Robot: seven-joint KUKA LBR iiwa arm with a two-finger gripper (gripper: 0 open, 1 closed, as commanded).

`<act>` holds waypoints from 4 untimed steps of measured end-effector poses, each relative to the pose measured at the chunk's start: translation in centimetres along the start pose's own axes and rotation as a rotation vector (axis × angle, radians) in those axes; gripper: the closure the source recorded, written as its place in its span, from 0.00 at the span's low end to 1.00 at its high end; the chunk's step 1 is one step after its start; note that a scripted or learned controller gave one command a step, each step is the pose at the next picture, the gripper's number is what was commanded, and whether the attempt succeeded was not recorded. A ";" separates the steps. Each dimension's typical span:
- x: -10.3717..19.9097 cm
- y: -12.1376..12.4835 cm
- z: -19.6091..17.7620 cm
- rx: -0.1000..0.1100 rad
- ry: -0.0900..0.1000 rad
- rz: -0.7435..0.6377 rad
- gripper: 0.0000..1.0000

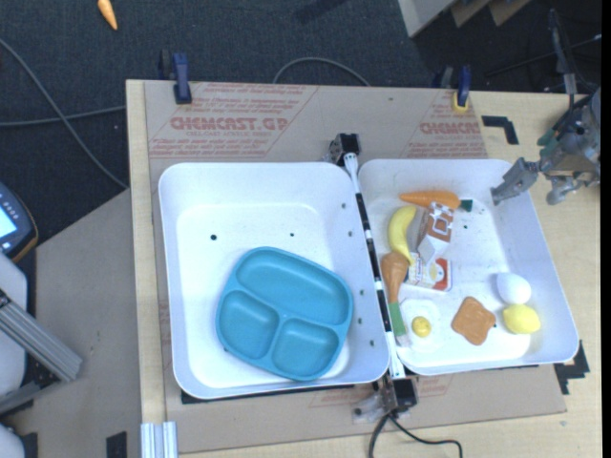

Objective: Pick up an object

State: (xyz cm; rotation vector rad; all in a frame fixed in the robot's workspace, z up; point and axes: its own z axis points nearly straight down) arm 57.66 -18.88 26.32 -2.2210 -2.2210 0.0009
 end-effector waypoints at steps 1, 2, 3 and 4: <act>7.1 -2.2 11.5 0.013 0.007 -0.006 0.00; 6.5 -1.0 17.9 -0.001 0.006 0.001 0.00; 6.5 -0.8 16.3 -0.011 0.002 -0.001 1.00; 13.4 -0.4 7.3 -0.011 0.002 -0.009 1.00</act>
